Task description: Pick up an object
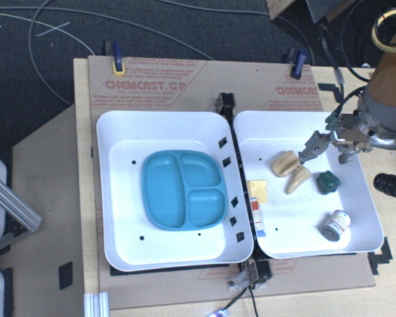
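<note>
In the right bin [369, 240], two tan, bread-like pieces [290, 170] lie touching, just beside the gripper [327, 149], whose open fingers hold nothing, with one dark green lump [328, 182], one small jar [334, 224] and one flat card [257, 197] nearby, while one blue divided tray [183, 189] sits in the left bin [112, 177].

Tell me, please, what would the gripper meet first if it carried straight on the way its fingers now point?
Probably the tan bread-like pieces in the right bin. The gripper points down-left, right at them. Depth is unclear from above, so it might land just short on the bin floor.
</note>
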`<action>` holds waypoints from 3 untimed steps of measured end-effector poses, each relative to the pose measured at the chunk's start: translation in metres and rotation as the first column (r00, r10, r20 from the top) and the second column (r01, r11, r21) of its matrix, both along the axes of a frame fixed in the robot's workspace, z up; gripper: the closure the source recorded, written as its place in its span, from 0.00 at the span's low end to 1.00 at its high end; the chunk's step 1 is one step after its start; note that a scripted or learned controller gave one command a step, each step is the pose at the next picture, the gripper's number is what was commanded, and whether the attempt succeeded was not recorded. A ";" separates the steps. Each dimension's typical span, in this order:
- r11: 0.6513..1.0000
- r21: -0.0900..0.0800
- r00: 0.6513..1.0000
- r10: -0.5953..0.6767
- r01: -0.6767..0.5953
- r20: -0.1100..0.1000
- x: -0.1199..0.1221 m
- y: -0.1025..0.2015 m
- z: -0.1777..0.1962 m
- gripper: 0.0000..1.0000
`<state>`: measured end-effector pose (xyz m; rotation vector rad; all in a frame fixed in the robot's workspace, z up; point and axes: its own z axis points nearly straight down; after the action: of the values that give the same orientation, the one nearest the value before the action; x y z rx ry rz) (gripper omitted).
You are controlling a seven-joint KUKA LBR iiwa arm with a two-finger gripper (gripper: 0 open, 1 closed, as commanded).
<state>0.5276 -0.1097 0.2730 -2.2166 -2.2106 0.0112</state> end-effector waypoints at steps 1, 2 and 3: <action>1.000 -0.002 1.000 0.003 -0.003 0.012 0.002 0.000 0.006 0.00; 1.000 0.000 1.000 0.001 -0.001 0.006 -0.005 -0.006 -0.051 0.00; 1.000 0.000 1.000 0.003 -0.003 0.006 -0.007 0.004 -0.102 0.00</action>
<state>0.5202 -0.1053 0.1715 -2.2160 -2.2164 0.0046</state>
